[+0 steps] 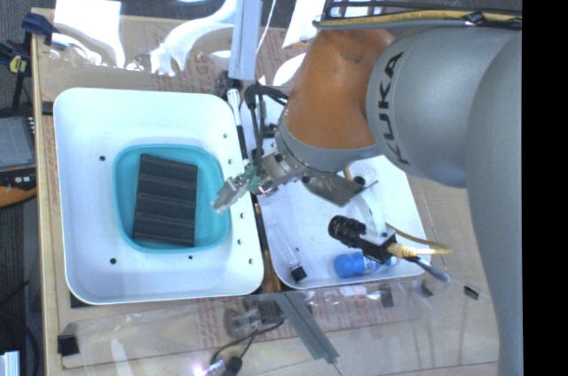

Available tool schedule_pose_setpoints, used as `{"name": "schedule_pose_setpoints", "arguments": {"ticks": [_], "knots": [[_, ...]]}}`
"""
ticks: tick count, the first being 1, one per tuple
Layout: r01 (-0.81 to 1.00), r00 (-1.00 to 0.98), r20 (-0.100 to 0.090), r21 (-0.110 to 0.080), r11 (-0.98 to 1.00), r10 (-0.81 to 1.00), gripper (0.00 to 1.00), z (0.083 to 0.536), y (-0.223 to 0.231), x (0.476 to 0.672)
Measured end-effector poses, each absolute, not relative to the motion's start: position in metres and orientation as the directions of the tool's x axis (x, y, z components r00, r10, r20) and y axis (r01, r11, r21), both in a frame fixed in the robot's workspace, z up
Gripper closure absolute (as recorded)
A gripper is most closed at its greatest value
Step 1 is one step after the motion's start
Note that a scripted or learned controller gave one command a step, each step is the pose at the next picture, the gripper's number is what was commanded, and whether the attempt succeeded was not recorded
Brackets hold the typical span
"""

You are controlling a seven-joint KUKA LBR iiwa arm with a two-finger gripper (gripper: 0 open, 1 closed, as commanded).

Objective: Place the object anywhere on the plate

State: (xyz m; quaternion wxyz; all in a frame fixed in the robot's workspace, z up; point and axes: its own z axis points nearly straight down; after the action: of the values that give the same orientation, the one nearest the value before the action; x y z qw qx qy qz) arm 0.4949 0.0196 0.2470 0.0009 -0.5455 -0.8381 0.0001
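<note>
A dark grey ridged block (166,199) lies flat on the blue plate (125,173) in the left bin (75,121). It covers most of the plate's middle. My gripper (231,191) hangs over the plate's right rim, close to the wall between the two bins, just right of the block and apart from it. Nothing shows in the gripper. The grey arm with its orange band (342,95) reaches in from the right and hides much of the right bin.
The right bin (404,192) holds a small blue object (358,264) near its front edge and a tiny black piece (298,274) at its front left corner. A narrow ridge between the bins runs just under the gripper. Clear plastic fittings stand behind the bins.
</note>
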Motion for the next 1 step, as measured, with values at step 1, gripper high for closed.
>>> {"name": "schedule_pose_setpoints", "arguments": {"ticks": [1], "knots": [[0.925, -0.381, 0.001, -0.003, 0.381, 0.925, 0.0, 0.2309, 0.0691, 0.4788]]}}
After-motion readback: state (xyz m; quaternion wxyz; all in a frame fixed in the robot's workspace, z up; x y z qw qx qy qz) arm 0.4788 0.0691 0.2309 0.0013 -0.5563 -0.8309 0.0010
